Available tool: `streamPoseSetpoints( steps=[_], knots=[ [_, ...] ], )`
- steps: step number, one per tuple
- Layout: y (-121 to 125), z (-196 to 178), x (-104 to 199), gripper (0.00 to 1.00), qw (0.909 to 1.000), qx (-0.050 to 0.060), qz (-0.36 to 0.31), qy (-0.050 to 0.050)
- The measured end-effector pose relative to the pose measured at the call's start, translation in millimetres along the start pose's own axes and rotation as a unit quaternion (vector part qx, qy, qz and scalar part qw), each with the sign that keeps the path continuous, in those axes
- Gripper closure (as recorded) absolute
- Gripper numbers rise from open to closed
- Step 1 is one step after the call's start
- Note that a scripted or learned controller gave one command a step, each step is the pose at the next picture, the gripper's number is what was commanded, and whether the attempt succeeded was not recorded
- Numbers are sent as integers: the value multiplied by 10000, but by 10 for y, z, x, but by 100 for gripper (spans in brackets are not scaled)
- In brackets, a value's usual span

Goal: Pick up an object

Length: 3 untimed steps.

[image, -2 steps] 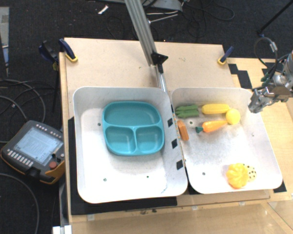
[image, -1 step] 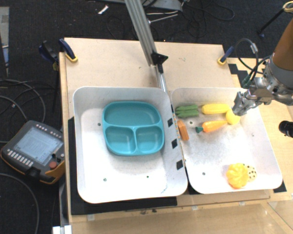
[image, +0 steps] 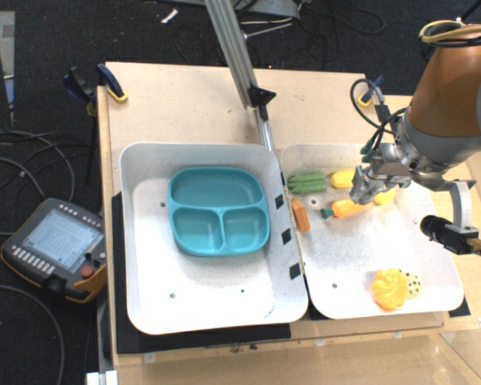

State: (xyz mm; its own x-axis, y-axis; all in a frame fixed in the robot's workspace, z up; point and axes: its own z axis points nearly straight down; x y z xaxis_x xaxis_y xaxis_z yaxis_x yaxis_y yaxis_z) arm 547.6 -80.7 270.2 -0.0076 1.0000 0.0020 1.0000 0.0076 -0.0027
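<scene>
Gripper (image: 367, 187) hanging low in the right bin (image: 433, 295); finger state impossible to tell.
It is hovering just beside an orange-yellow toy (image: 346, 208), with a yellow piece (image: 342, 179) and green pod (image: 306, 183) lying further left.

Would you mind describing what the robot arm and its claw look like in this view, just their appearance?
The arm is a thick, rounded body with a broad glossy orange band above a grey wrist section. Dark cables loop beside the wrist, and a yellowish cable coil sits on top of the orange band. The claw is a small grey metal assembly. A black cylindrical fitting on a pale bracket juts from the wrist.
</scene>
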Motion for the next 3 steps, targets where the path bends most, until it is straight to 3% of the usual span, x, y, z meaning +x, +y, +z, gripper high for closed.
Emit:
streamPoseSetpoints(
  steps=[3],
  knots=[
    [-340, 217, 1532, 100, 10000, -4, -7, -1]
  ],
)
